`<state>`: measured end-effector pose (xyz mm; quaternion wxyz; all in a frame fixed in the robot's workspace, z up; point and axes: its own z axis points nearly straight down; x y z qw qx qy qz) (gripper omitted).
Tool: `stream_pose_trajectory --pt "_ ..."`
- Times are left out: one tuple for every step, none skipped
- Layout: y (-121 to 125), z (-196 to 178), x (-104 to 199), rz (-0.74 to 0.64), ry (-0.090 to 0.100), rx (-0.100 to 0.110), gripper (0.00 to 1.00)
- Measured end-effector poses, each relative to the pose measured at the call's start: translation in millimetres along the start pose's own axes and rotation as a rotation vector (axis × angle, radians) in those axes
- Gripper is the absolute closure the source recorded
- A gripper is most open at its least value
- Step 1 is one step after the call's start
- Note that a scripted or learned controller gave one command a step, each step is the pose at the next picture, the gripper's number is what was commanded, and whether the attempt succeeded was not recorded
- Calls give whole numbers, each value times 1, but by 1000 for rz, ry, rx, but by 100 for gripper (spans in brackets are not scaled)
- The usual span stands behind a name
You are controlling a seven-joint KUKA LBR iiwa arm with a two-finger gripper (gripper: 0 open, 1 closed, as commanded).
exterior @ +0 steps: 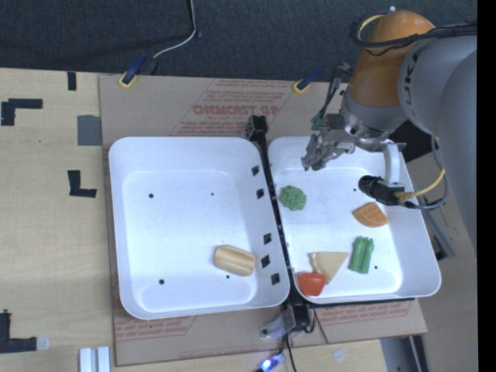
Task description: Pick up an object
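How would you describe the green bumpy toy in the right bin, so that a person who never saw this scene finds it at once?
Start at the right shallow white bin, the one the grey arm reaches over. Near its left wall, just below the end effector, lies a small round green bumpy toy like a broccoli head. The other green piece, a long ridged stick, lies lower right; this one is round and alone.

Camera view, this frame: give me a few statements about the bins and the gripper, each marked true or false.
1. The bread roll lies in the left bin. True.
2. The gripper holds the broccoli. False: it hangs above the right bin, apart from the broccoli.
3. The green bean pod lies in the left bin. False: it is in the right bin.
4. The red tomato touches the cheese wedge. True.
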<state>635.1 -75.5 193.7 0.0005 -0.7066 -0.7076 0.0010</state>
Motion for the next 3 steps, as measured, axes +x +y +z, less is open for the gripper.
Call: stream_pose_trajectory --pt "29 10 69 -6 3 -2 100" --pt "34 -28 142 -8 4 -5 100" --pt "33 -89 209 -6 3 -6 100"
